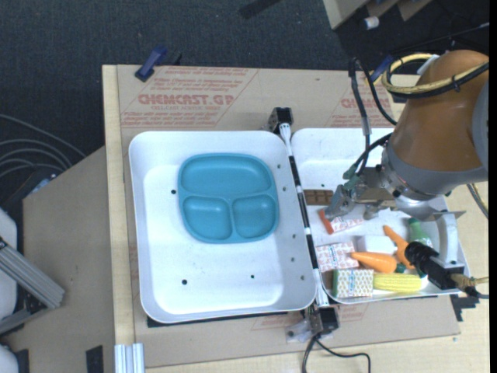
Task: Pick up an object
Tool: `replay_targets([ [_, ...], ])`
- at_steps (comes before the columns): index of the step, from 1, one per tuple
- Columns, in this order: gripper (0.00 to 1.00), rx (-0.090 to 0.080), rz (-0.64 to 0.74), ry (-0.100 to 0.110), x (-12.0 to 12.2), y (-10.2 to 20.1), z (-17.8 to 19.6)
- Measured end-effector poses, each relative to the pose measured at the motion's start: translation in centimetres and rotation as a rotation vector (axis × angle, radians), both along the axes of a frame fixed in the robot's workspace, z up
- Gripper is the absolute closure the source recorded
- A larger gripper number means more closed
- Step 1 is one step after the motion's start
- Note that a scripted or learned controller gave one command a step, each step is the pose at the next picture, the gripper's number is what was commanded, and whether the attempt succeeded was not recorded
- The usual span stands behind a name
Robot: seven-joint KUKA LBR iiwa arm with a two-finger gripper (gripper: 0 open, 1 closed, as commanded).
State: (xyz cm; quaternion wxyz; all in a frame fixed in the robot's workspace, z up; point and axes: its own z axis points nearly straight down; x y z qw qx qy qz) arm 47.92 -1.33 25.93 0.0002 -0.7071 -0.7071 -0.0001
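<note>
Gripper is low over the right bin, near its left wall. Whether it is open or closed cannot be told from this angle, and nothing is seen held in it.

Candidate objects, placed from the gripper:
- White packet with red print: directly under and just below the gripper tip in the view, touching or nearly so; its print is too small to read.
- Brown piece: just left of the gripper, against the bin wall.
- Second printed packet: further below, near; print illegible.
- Carrot: below and to the right, beside that packet.
- Patterned box and yellow corn cob: lowest, at the bin's near edge, side by side.
- Small orange piece and green item: to the right, partly covered by the arm.

Left bin, well to the gripper's left, holds a blue divided plate.

Legible writing: the brown board under the bins reads "CHEMCAST GP" in red, repeated in smaller lines that cannot be read.
</note>
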Motion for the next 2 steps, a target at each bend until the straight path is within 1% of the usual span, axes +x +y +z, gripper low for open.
replay_targets([
  [1, 1.00, 0.001, 0.001, 0.004, -0.1, 4.1, -0.9],
  [2, 1.00, -0.001, -0.001, -0.001, 5.4, -0.1, 2.6],
])
